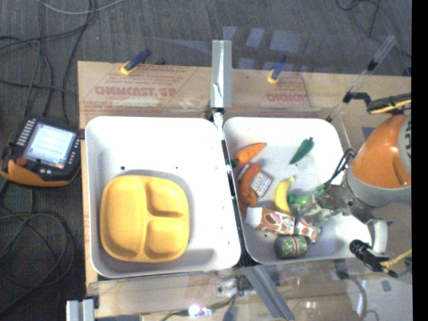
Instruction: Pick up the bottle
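- Gripper (319, 200) low in the right bin (334, 136) — beside the green bottle (299, 198); finger state: cannot tell.
- Banana (283, 194) just left of the bottle.
- Yellow tray (144, 217) — left bin (100, 136).

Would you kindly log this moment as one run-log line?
arm: over right bin | gripper: beside banana | bottle: not identified | left bin: yellow tray

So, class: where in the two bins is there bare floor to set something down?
Left bin: a bare strip between its far wall and the yellow tray. Right bin: far right corner past the green pepper. Crowded: around the gripper and banana.
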